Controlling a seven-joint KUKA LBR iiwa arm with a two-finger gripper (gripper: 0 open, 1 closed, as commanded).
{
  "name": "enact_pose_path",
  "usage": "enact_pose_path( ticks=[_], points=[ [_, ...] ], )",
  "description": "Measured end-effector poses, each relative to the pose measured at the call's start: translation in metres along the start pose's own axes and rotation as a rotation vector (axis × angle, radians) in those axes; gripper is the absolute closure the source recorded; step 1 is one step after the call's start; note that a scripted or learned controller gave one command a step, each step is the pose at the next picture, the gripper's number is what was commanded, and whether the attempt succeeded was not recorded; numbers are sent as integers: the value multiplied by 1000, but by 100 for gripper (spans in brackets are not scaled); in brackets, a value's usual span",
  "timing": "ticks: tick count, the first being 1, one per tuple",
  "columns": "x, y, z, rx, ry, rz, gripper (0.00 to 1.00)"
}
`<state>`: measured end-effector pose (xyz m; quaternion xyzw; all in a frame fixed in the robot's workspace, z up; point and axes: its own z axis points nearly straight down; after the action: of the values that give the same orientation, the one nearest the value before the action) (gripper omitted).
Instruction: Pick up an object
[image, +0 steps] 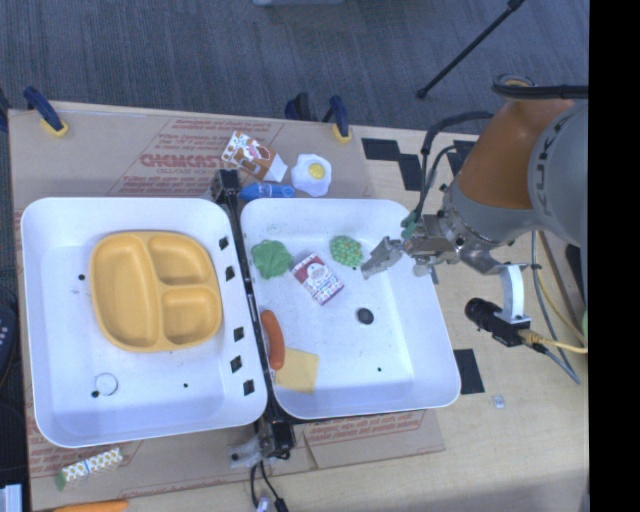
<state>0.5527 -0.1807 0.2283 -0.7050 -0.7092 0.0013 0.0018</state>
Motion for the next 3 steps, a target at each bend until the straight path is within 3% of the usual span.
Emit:
enact_pose_path(
  ticks=[1,2,3],
  points=[
    [25,56,99,1,0,-96,0],
    [62,46,131,-10,-7,-320,0],
    [62,48,120,-14,-8,-324,100]
  ],
)
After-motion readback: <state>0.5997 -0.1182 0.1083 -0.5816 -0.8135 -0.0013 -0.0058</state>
